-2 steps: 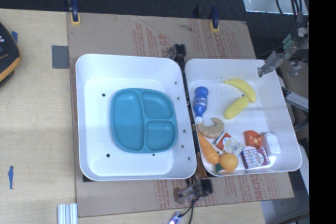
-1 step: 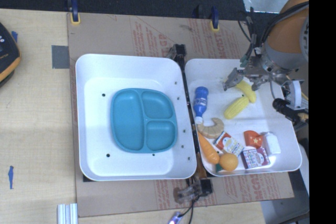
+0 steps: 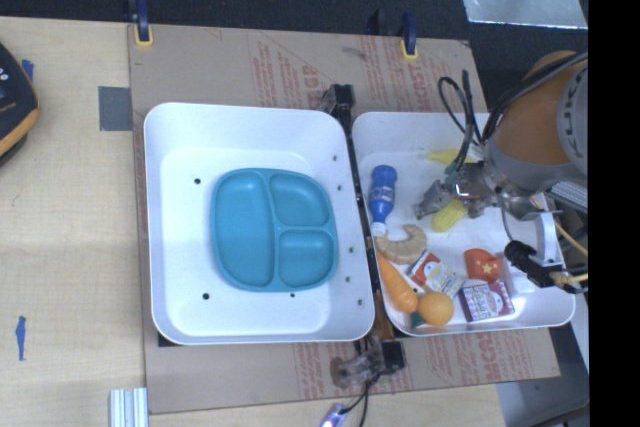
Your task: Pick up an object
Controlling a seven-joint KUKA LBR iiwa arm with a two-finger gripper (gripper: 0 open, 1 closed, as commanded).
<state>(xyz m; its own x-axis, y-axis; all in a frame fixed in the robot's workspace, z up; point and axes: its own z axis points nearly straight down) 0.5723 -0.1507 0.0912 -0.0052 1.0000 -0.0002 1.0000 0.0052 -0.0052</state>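
My gripper hangs low in the right bin, at the end of the grey arm with its orange band. Its tip is right over a small yellow object, partly covering it. To the left of the gripper stands a blue bottle with a white cap. Below it lie a beige curved piece, a carrot, an orange ball and a red fruit. Two red-and-white packets lie near the bin's front.
The left bin holds a blue divided plate. Another yellow piece lies at the back of the right bin. Black cables loop from the arm above the right bin. A dark device sits at the bench's far left.
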